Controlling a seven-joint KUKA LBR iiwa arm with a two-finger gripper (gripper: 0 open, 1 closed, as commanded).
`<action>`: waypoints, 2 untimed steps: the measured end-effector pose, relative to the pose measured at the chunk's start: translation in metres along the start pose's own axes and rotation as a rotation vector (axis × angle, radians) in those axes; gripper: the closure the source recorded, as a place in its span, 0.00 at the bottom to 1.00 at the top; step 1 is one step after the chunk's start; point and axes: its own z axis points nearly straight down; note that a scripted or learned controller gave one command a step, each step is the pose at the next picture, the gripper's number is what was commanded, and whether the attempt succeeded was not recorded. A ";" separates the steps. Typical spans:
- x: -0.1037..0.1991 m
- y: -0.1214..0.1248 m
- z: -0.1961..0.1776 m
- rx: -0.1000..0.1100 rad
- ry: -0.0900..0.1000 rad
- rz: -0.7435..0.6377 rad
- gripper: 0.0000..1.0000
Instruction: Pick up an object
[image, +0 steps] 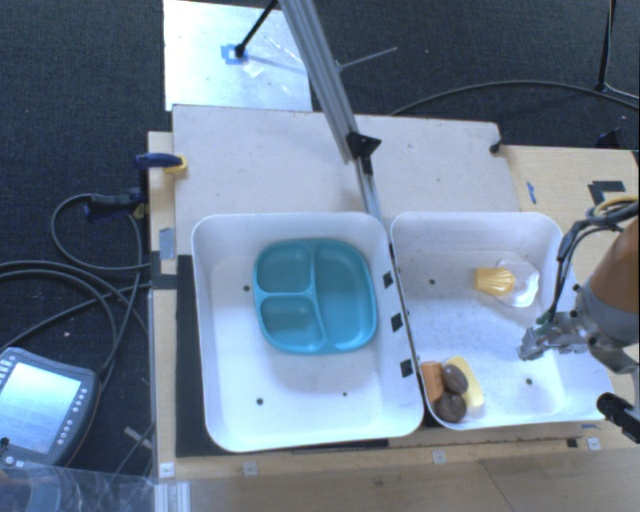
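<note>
In the right bin (470, 235), a yellow object with a clear or white part (503, 281) lies near the back right. At the bin's front left corner sit an orange piece (431, 378), two brown rounded objects (453, 391) and a yellow piece (470, 382) bunched together. My gripper (534, 346) hangs at the right side of this bin, over bare floor between the two groups, touching neither. Nothing shows between its fingers. The arm's grey wrist and cables enter from the right edge.
The left bin (220, 330) holds a teal divided plate (314, 294). A metal pole (330, 85) slants down from the top to the wall between the bins. Cables and a teach pendant (40, 400) lie on the floor at left.
</note>
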 end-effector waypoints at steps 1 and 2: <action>0.000 -0.001 -0.064 -0.004 -0.002 -0.005 1.00; -0.009 0.005 -0.112 -0.004 -0.003 -0.006 1.00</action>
